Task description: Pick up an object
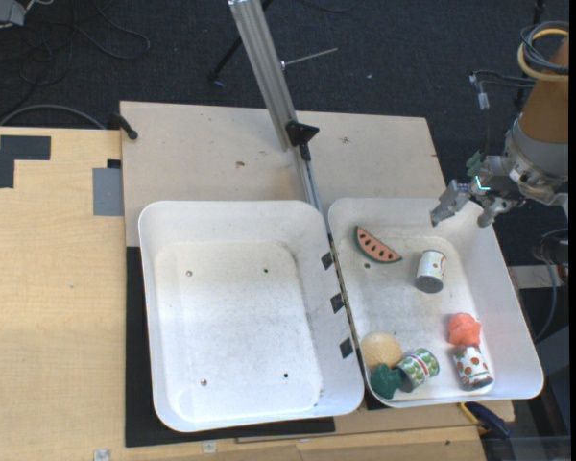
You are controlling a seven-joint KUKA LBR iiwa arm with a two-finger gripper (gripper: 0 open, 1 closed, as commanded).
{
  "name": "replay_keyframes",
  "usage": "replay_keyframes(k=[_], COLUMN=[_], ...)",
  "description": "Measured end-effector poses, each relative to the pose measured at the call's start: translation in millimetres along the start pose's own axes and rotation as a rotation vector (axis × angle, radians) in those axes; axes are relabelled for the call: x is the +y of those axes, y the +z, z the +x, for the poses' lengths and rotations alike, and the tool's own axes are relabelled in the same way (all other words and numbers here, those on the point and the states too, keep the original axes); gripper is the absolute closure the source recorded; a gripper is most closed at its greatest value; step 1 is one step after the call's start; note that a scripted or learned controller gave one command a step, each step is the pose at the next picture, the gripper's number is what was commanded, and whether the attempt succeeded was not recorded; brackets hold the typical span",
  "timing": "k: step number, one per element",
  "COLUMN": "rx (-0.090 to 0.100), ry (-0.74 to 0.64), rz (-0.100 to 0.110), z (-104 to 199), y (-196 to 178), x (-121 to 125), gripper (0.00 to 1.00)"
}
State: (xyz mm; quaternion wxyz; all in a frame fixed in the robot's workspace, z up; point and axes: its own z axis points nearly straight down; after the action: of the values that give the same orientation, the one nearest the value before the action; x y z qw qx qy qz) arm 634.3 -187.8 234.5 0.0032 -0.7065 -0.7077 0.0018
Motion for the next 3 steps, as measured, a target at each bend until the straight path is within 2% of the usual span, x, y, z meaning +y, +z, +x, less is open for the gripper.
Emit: replay_keyframes(k=[1,3], rx=[-0.002,0.0], ry=[-0.003,0.002], rz=[-0.004,0.001], z=[0,-7], y=[-3,113], x=[1,2], gripper=[0.0,0.0])
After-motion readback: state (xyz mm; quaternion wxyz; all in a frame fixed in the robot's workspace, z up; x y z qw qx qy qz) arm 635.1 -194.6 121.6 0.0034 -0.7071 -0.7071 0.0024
